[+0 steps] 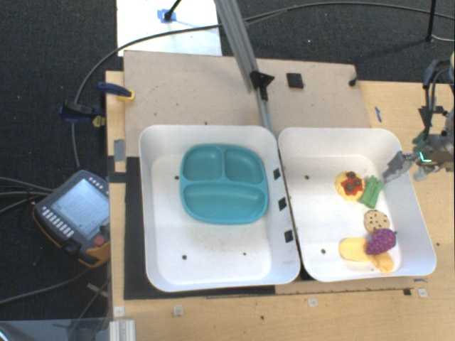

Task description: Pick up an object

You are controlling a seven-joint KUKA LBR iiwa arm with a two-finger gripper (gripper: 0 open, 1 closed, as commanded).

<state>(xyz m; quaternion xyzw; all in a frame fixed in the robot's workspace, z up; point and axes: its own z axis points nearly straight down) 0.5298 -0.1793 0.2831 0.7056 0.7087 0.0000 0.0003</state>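
Note:
Several toy foods lie in the right bin: a round yellow piece with red topping, a green piece beside it, a speckled cookie, purple grapes and a yellow piece under the grapes. My gripper hangs over the bin's far right rim, just right of and above the green piece. Its fingers are open with nothing between them. One grey finger points down-left toward the green piece without touching it.
The left bin holds a teal divided plate. A grey pole slants down to the seam between the bins. A handheld pendant and cables lie left of the bench.

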